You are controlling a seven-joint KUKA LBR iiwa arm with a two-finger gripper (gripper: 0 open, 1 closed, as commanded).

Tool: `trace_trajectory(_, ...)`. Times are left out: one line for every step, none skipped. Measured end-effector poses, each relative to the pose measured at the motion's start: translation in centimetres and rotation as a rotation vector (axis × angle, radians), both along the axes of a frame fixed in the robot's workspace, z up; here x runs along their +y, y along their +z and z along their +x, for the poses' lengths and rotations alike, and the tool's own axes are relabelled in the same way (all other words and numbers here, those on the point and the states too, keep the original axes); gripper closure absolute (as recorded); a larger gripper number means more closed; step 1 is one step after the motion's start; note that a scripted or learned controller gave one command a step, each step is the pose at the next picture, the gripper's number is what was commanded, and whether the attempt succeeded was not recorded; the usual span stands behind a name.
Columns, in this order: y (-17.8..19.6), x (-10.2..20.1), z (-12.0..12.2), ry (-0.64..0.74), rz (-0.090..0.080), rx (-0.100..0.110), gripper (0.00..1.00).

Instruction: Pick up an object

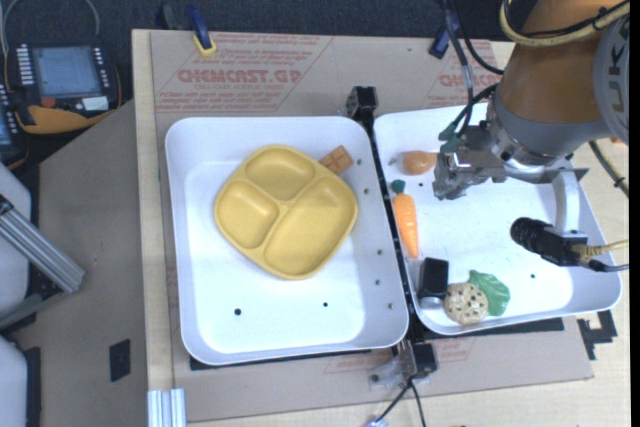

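Cookie (pixel 461 302) near edge; carrot (pixel 405 225) beside tool (pixel 450 185).

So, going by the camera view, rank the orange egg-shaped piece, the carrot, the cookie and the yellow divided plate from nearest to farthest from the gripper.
From the gripper:
1. Orange egg-shaped piece, just to its left.
2. Carrot, lower left, by the divider.
3. Cookie, right bin's front edge.
4. Yellow divided plate, in the left bin.

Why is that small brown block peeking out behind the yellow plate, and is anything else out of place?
The brown block sits wedged against the far rim of the yellow divided plate in the left bin, apart from the toy food in the right bin. Nothing looks spilled or broken.
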State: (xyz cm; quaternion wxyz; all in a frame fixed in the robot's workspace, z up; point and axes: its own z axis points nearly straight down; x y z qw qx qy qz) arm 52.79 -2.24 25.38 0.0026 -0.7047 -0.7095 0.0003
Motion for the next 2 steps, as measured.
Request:
trace_trajectory(-1.3, 4.6, -0.6, -0.001, -0.001, 0.000, 1.00)
trace_trajectory(-1.8, 11.0, -1.0, 0.000, -0.001, 0.000, 1.00)
